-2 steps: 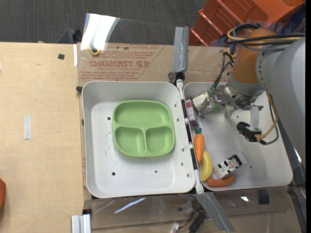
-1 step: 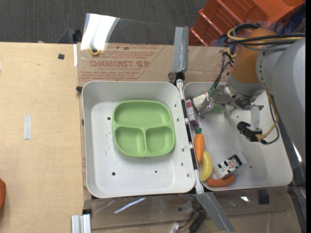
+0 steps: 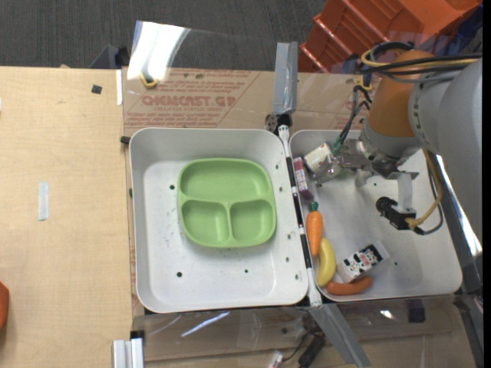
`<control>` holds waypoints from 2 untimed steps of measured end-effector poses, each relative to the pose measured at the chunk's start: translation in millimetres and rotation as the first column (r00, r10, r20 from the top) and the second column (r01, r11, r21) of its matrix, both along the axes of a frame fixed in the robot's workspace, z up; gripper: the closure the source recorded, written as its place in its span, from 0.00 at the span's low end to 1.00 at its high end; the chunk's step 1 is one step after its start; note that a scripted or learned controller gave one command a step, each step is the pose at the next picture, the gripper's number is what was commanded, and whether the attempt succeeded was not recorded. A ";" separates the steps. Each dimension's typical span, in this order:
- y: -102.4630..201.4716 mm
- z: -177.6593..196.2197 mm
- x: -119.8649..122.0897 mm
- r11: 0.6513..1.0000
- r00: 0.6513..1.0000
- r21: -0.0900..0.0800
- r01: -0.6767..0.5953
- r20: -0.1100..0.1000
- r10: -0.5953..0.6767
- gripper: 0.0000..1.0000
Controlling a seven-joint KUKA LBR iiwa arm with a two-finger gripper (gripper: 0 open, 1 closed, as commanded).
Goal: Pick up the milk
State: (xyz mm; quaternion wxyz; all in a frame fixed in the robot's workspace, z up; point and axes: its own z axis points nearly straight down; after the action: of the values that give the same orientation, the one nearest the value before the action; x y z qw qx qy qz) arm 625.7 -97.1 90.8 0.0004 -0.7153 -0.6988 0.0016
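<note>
The milk (image 3: 363, 259) is a small white carton with black cow patches, lying on its side near the front of the right bin (image 3: 430, 271). My gripper (image 3: 331, 165) is at the back left of that bin, well behind the milk and apart from it. Its tip is right next to a small white box (image 3: 317, 158) by the bin's back left corner; whether it touches the box is unclear. The grey arm with its orange band (image 3: 391, 102) reaches in from the right above the bin.
A carrot (image 3: 314, 231), a banana (image 3: 327, 261) and a red sausage (image 3: 350, 286) lie along the right bin's left and front sides, close to the milk. A purple item (image 3: 300, 179) rests by the divider. A green sectioned plate (image 3: 227, 202) sits in the left bin (image 3: 153, 228).
</note>
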 end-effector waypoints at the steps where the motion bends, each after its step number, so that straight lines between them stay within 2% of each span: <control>1: -5.6 -6.3 25.7 0.999 0.998 -0.002 0.053 -0.024 -0.053 0.00; 2: -1.6 -6.2 24.9 1.000 0.999 -0.002 0.026 -0.024 -0.026 0.00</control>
State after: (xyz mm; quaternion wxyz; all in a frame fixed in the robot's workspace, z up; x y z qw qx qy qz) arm 650.6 -98.7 84.7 0.0081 -0.7244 -0.6893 0.0106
